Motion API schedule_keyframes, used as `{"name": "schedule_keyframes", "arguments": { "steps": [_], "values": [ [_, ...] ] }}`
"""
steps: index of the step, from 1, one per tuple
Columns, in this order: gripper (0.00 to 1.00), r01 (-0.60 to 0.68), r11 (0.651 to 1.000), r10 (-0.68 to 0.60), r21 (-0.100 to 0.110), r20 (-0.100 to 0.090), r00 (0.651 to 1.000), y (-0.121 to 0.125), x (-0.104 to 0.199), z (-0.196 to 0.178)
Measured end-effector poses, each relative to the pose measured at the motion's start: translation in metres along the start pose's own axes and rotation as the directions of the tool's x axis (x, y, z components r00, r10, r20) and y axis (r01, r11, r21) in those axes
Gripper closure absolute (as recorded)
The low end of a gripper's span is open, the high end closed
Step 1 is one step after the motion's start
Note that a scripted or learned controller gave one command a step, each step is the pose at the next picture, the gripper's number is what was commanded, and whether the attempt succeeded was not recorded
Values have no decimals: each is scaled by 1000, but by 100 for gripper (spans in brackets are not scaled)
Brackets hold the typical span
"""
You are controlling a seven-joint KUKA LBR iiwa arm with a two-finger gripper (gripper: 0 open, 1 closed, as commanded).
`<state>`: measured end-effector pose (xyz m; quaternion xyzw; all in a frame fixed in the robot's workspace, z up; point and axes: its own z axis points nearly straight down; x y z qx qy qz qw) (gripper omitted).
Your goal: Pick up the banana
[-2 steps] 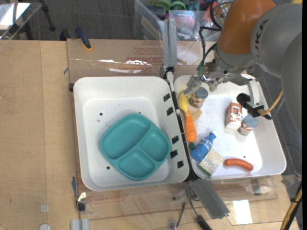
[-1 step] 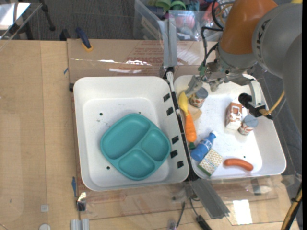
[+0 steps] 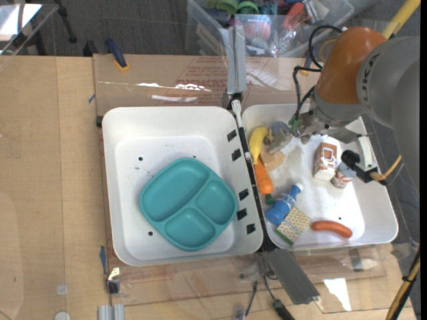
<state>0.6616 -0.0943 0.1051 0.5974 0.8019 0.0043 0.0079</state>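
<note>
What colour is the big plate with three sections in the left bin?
The three-section plastic plate is teal, a blue-green. The camera view from above shows it plainly.

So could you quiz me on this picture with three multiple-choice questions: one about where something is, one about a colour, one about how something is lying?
1. Where is the banana?
A. in the right bin, by the wall between the two bins
B. on the plate
C. on the bench outside the bins

2. What colour is the plate in the left bin?
A. red
B. teal
C. yellow

3. How is the blue bottle?
A. standing upright
B. lying on its side
C. held up in the air by the tool

Answers:
1 A, its yellow curve lies in the right bin against the dividing wall, with the tool just beside it.
2 B, the divided plate is blue-green.
3 B, it lies flat on the bin floor beside the carrot.
</note>
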Motion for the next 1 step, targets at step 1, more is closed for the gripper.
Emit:
{"name": "schedule_keyframes", "arguments": {
  "steps": [1],
  "values": [
    [0, 145, 989, -145, -2, -1, 989, 10, -5, 3]
  ]
}}
